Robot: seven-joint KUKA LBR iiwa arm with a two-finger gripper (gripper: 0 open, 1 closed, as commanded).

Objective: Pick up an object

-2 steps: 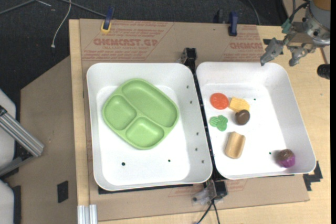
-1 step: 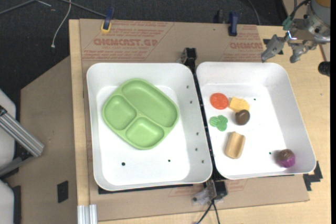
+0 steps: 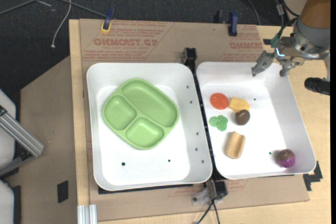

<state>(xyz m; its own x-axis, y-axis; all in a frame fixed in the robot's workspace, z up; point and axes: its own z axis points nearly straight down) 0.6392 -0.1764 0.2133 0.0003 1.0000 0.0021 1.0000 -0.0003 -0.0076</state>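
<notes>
In the right bin [image 3: 294,113] lie several small things: an orange-red disc [image 3: 219,100], a yellow block [image 3: 239,104], a brown ball [image 3: 242,117], a green leafy piece [image 3: 219,123], a tan cylinder [image 3: 234,145] and a purple ball [image 3: 285,158] near the front right corner. My gripper [image 3: 273,66] hangs open above that bin's back edge, its two grey fingers spread with nothing between them. It is well behind and to the right of the cluster of things.
The left bin [image 3: 100,165] holds a green divided plate [image 3: 139,113]. A black clamp [image 3: 188,55] sits between the bins at the back. Blue clips [image 3: 108,18] hold the cardboard base. Cables trail on the dark floor at the back left.
</notes>
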